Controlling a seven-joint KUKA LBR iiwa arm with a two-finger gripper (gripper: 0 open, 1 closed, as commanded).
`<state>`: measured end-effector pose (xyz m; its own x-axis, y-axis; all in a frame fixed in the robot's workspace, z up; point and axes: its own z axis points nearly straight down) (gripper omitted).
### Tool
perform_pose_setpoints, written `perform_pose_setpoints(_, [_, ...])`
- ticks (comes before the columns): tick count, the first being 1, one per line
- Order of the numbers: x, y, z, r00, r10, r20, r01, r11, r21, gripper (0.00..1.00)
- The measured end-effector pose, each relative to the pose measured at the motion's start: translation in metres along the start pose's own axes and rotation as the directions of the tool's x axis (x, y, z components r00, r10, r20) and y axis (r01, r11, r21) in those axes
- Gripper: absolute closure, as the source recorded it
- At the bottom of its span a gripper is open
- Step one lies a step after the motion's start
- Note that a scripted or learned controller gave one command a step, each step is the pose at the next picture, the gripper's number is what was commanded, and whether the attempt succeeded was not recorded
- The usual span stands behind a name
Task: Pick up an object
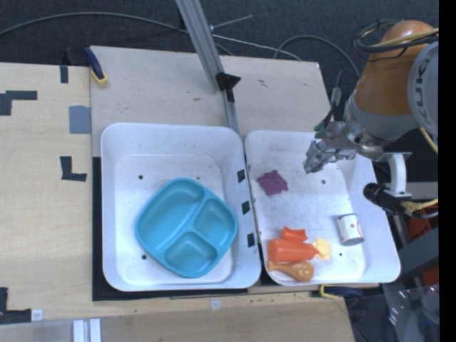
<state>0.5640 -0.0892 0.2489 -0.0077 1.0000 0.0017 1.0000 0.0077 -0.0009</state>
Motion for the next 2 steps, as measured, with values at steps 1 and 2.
perform_pose_setpoints(1, [0.065, 0.0, 0.006, 1.0, -0.001, 0.0, 0.001, 1.0, 0.001, 1.0])
perform_pose_setpoints(2, [0.124, 0.004, 0.019, 1.0, 0.001, 0.0, -0.001, 1.0, 0.003, 1.0])
